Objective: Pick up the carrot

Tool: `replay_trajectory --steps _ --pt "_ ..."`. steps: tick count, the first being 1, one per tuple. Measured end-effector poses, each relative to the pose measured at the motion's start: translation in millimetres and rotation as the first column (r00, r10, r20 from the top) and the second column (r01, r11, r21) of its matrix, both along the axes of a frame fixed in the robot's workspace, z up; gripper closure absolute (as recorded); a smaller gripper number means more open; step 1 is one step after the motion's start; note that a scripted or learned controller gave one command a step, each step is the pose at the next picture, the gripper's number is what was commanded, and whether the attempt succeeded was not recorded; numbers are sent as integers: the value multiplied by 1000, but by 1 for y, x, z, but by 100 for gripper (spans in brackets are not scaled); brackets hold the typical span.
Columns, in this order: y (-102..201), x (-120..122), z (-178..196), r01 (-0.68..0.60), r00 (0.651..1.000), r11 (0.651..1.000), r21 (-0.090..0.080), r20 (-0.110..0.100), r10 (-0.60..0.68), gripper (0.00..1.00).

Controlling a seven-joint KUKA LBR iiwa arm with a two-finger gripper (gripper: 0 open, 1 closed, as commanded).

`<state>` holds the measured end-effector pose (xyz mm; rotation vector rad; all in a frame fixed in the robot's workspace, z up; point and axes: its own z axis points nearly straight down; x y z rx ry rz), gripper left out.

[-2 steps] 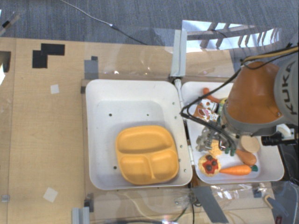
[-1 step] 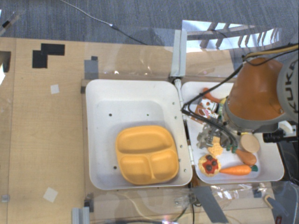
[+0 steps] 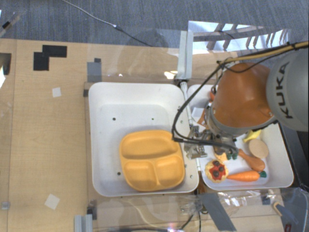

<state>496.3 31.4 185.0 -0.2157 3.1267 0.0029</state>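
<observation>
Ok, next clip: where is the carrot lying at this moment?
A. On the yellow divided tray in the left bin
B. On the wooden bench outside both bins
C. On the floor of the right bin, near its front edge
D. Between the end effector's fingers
C: the carrot lies flat on the floor of the right bin near its front edge, beside a small tart, while the yellow divided tray sits in the left bin.
</observation>
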Motion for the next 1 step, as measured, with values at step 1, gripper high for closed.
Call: replay_trajectory --steps 1 --pt "-30 27 1 -531 848 848 -6 2 531 100"
